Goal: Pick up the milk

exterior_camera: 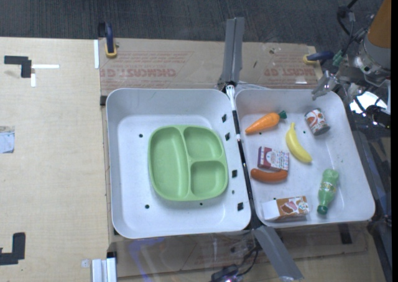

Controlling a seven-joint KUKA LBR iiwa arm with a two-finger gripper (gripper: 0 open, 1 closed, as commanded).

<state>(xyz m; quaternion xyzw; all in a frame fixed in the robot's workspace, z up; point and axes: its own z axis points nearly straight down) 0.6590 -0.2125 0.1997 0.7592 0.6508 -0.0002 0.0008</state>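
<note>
The milk, a small red and white carton, lies in the middle of the right bin, touching the sausage just below it, with the carrot above and the banana beside it on the right. The gripper hangs over the bin's top right corner, well apart from the milk, near the can, and grasps nothing I can see. In the left bin sits a green tray.

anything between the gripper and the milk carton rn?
Partly. The gripper sits at the right bin's far right corner; the milk carton lies mid-bin. The can and banana lie roughly on that line. From above the carton is uncovered, though the sausage touches its near edge.
</note>
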